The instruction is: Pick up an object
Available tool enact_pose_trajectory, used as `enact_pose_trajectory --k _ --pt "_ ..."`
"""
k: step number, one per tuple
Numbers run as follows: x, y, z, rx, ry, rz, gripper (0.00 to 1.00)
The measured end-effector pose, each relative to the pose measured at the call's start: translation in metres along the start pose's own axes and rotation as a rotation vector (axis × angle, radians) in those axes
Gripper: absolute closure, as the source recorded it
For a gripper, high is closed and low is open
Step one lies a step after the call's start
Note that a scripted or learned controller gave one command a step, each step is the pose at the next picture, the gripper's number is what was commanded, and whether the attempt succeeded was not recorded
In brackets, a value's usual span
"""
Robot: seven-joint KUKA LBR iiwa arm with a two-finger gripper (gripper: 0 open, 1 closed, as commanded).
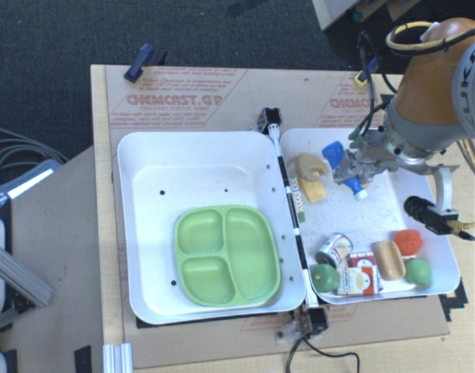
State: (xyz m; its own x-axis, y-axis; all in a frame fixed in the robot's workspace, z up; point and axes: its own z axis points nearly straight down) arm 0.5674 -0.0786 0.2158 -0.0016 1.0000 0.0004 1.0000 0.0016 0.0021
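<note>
The bench [183, 99] carried two white bins; the left bin [144, 169] held a green divided plate [225, 255]. In the right bin [447, 266] the gripper [355, 179] hung beside a blue object [333, 154] (fingers' spread: cannot tell), toy food clustered near the front.

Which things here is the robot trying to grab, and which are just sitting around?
For the job:
claw over the right bin
blue toy
tan toy
yellow block
hot dog
can

Just lying about:
green divided plate in the left bin
blue clip
</note>
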Motion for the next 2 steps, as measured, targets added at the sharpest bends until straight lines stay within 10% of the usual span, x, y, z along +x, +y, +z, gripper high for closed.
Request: enact_pose_trajectory --k 2 --pt "0.076 -0.022 -0.016 0.005 0.001 0.001 1.0"
